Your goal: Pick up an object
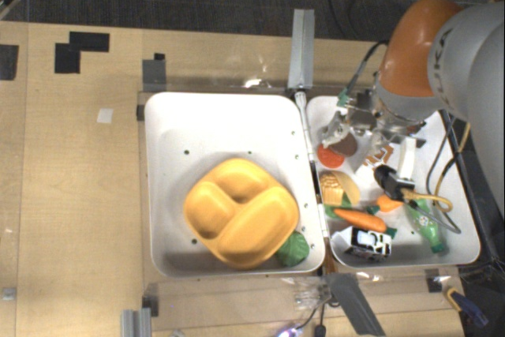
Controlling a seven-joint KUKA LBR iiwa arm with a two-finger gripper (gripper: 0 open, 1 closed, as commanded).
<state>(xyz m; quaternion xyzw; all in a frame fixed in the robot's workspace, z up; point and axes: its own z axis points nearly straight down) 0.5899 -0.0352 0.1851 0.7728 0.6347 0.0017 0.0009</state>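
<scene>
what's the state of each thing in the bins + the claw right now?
claw: low in the right bin, over the red item; grip unclear
yellow divided container: lying in the left bin, compartments up
green item: tucked against the container's lower right edge
carrot: lying flat in the right bin
green bottle: lying on its side

The left bin (170, 138) lies open from nine to one o'clock. A yellow divided dish (241, 211) blocks its five o'clock corner. The right bin (465, 237) is crowded at six o'clock.
</scene>
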